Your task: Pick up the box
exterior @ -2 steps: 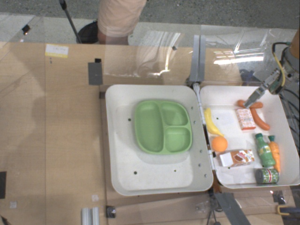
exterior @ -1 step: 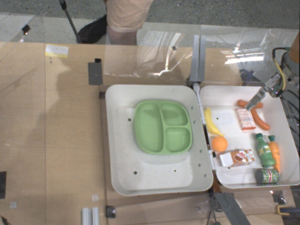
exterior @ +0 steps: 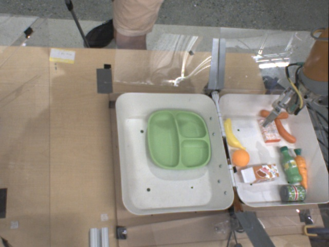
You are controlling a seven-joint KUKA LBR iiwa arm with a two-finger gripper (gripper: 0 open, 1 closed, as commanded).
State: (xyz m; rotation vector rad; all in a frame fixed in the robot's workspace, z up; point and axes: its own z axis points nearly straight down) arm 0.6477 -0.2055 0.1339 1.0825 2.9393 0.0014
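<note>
A brown and white box lies on its side near the front of the right bin. A smaller orange and white packet lies further back, beside an orange sausage. My gripper hangs over the back of the right bin, slanting down to the left, its tip just above the packet's far edge and the sausage. It is well apart from the brown box. Nothing shows in its grasp.
In the right bin lie a banana, an orange, a green bottle, a carrot and a can. The left bin bears a green divided plate. A person stands behind the bench.
</note>
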